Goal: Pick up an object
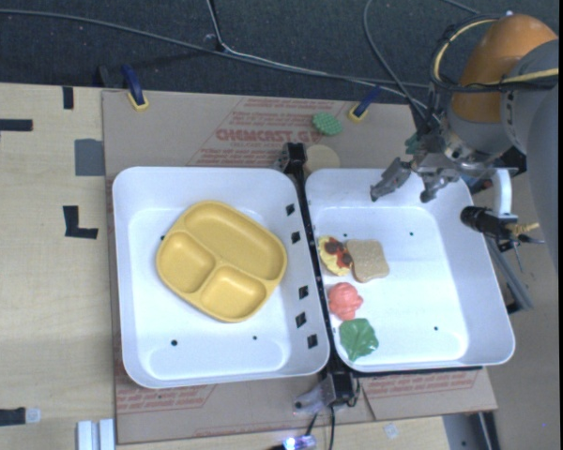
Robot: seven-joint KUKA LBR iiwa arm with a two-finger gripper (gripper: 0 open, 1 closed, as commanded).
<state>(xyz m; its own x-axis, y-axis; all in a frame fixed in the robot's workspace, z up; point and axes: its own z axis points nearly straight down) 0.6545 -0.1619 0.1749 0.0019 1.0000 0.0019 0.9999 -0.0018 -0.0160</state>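
The right bin (450, 279) holds several small toy foods along its left side: a slice of brown bread (368, 260), a yellow and red piece (333, 254) beside it, a pink piece (344, 299) and a green leaf (357, 337). My gripper (410, 185) hangs over the far edge of the right bin, above and to the right of the bread, apart from every object. Its two dark fingers are spread open with nothing between them.
A yellow divided tray (221, 260) lies in the left bin (141, 251). A small green piece (326, 124) sits on the cardboard behind the bins. Black clips line the divider between the bins. Cables cross the dark floor at the back.
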